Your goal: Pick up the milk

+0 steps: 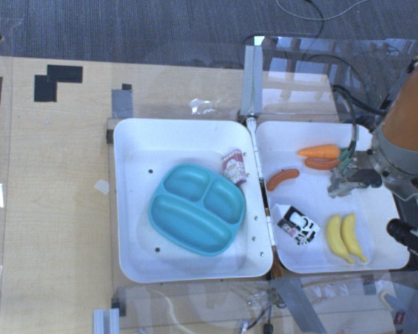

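Observation:
The milk (297, 225) is a small white carton with black cow patches. It lies on its side in the front left part of the right bin (376, 264). My gripper (341, 184) hangs over the middle of that bin, up and to the right of the milk and clearly apart from it. It sits just below the right end of a carrot (319, 151). Nothing shows in its grasp.
The right bin also holds a sausage (282, 179), a second reddish piece (321, 163) under the carrot, and two bananas (346, 237) right of the milk. The left bin (132, 207) holds a blue divided plate (197, 208) and a small red packet (234, 167).

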Controlling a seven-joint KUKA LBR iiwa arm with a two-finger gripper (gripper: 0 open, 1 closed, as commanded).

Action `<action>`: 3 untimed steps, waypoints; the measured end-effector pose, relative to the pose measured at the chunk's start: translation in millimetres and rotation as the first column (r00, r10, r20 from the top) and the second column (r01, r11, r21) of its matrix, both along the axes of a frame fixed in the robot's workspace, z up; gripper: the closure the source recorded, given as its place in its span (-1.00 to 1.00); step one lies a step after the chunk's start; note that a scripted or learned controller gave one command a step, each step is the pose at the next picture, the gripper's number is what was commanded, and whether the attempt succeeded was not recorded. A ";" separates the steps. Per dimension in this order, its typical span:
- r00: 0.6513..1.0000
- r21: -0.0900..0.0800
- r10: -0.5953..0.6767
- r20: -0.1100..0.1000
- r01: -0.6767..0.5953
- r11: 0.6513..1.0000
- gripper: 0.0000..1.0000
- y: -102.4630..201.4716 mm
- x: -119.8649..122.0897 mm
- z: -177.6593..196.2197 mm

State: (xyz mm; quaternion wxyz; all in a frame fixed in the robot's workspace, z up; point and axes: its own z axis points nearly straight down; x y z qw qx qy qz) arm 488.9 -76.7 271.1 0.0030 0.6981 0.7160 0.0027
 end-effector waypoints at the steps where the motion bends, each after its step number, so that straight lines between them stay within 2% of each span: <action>1: 0.868 -0.006 0.496 0.000 -0.496 0.868 1.00 -9.0 -0.2 23.3; 2: 0.961 -0.001 0.275 -0.005 -0.275 0.961 1.00 -31.8 64.1 -85.9; 3: 0.993 -0.001 0.119 -0.003 -0.119 0.993 1.00 -46.6 5.1 -29.2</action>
